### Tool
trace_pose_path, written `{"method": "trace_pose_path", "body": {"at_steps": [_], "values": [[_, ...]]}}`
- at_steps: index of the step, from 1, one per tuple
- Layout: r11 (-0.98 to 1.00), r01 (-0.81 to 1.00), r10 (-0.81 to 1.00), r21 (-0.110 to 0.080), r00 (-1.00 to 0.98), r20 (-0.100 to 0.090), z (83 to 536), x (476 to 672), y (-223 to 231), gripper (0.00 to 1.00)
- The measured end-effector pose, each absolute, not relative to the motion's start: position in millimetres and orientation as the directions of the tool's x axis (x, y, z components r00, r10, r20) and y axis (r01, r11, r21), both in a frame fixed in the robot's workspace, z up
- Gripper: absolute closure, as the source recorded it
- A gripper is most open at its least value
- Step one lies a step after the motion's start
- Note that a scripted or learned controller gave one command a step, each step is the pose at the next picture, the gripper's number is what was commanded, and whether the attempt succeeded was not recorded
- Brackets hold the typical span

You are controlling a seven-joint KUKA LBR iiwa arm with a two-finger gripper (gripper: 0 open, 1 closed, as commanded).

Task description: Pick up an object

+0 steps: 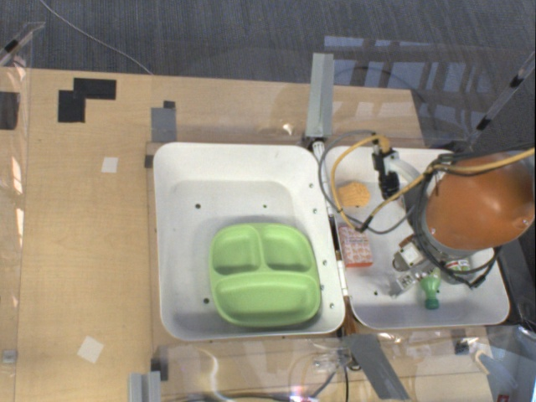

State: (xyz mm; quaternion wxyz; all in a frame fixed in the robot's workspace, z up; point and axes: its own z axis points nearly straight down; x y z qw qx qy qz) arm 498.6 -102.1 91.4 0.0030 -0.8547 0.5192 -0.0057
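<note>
Nearest us, on the wooden bench (pixel 75 249), the left bin (pixel 176 224) holds a green divided tray (pixel 264 275). Moving right, in the right bin (pixel 368 308) we see a tan cookie-like piece (pixel 353 194) and a red-and-white packet (pixel 356 247) well apart from a small green object (pixel 430 291), just beside the gripper (pixel 408 276). We cannot tell how far its fingers are open.

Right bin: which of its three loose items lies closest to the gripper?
The small green object, right beside the gripper. The red-and-white packet and the tan cookie-like piece lie farther left.
</note>
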Motion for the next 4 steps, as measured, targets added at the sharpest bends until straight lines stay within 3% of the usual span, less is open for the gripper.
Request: {"method": "trace_pose_path", "body": {"at_steps": [1, 2, 3, 4], "values": [[-0.220, -0.976, -0.976, -0.009, 0.220, -0.001, 186.4, 488.9, -11.6, 1.00], [-0.724, -0.690, -0.690, -0.005, 0.724, 0.000, 184.9, 487.3, 58.7, 1.00], [-0.947, -0.322, -0.322, -0.004, 0.947, 0.000, 189.3, 492.9, 96.5, 1.00], [-0.642, -0.766, -0.766, -0.007, 0.642, 0.000, 234.0, 496.9, 128.6, 1.00]]}}
